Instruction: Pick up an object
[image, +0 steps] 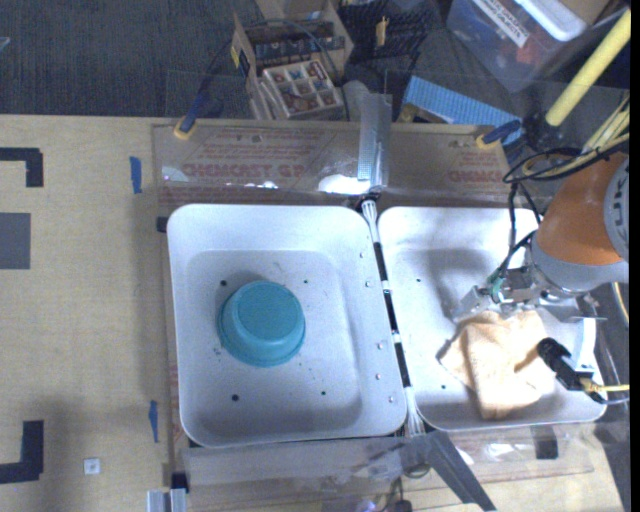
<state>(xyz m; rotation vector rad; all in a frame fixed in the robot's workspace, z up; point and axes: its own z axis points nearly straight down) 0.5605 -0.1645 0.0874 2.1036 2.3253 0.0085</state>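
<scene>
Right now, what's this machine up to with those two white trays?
A grey robot arm with an orange band reaches in from the right over the right bin. Its gripper is down at the top edge of a tan cloth lying crumpled there, apparently trying to pick it up. Whether it has a grip can't be seen. In the left bin a blue bowl sits upside down, untouched.

We see even, fairly bright overhead light, with a cool cast over both white bins. Soft shadows lie beneath the teal bowl and the arm. Glare whitens the clear sheet behind the bins. The picture is slightly soft and grainy, and the floor clutter above is dimmer.
</scene>
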